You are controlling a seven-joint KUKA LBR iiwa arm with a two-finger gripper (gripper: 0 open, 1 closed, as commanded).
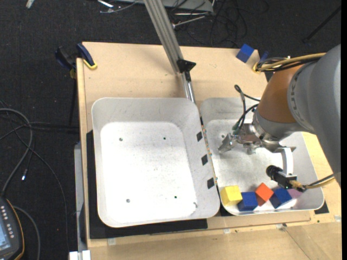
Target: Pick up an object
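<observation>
Reaching in from the right side of the view, the grey KUKA arm with its orange band (277,93) hangs over the right-hand shallow white plastic bin (217,115); its two-finger metal gripper (229,143) sits low over the bare floor of that bin, toward the bin's left wall, and its thin fingers look splayed a little apart with nothing between them, though they are small and hard to read. The blocks lie well apart from the gripper, bunched along the near wall of the right-hand bin; a yellow cube (231,194) sits at the left end of the row, just beside the bin's near-left corner; a blue cube (248,200) touches it on the right; an orange-red cube (264,192) comes next, tilted; a second, darker blue block (281,197) follows; a small pale pink piece (295,194) lies at the row's right end, partly hidden by a black fitting on the arm. The left-hand shallow white bin (105,112) stands against the right-hand bin, their rims overlapping along the middle; both rest on the tan wooden bench (130,69). Beyond the right-hand bin's far edge, a lone blue cube (245,52) sits on the bench top; a slanted grey metal pole (162,26) comes down to the seam between the two bins.
</observation>
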